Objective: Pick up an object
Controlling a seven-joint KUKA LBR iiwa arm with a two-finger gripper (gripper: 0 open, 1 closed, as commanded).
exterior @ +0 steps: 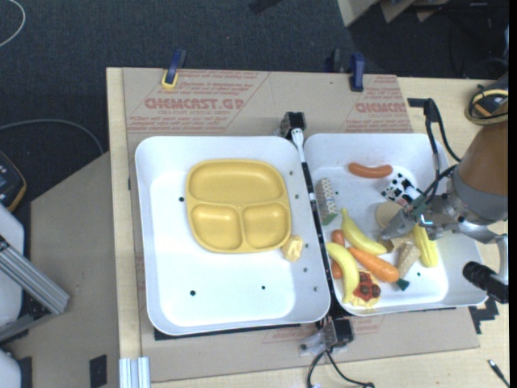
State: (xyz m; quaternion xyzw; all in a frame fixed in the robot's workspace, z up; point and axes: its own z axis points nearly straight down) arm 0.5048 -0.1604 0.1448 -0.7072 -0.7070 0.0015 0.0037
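gripper [404,223] low in right bin [420,148] | we cannot tell its state | we judge carrot [374,263] light, stiff; grasp mid-length

The worktop [121,217] carries two shallow white bins side by side. The left bin [234,297] contains a yellow three-compartment plate [239,204]; a small pale yellow item [292,249] lies just beside the plate's lower right corner. The right bin [339,156] contains a sausage [370,169] near its upper edge, a black-and-white spotted toy [398,186] below it, two bananas [355,235], a carrot [373,263] and a corn cob [426,245]. The arm [485,176] enters from the right. The end effector [410,221] is positioned low over the right bin, among the items, next to the corn cob. Finger state cannot be determined.
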